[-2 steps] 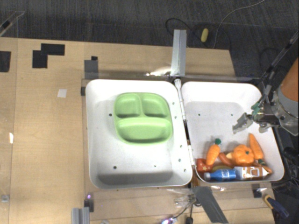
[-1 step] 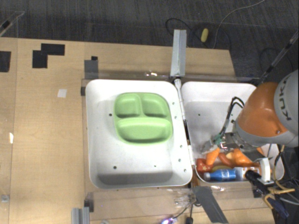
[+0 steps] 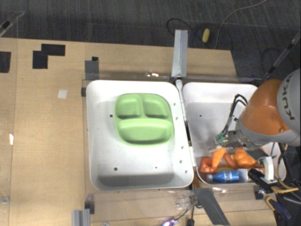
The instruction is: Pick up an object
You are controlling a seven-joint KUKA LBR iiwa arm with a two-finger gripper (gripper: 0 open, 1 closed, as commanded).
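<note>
How the jaws (image 3: 233, 144) stand cannot be told: the arm's orange band (image 3: 264, 108) and grey wrist cover them from above, low over the near end of the right bin (image 3: 207, 100).

Just below the wrist, a cluster of small things lies against the right bin's near wall. Two or three orange pieces (image 3: 235, 159) are heaped together, touching; their exact number cannot be told. One reddish piece (image 3: 205, 165) sits at their left, and one blue bottle (image 3: 225, 176) lies on its side along the wall just in front of them. Whether any of them touches the arm cannot be told.

The left bin (image 3: 101, 140) holds one green tray (image 3: 143, 118) with three compartments, two small ones at the far side and one long one at the near side. The two white bins sit side by side on the wooden worktop (image 3: 42, 140).
</note>
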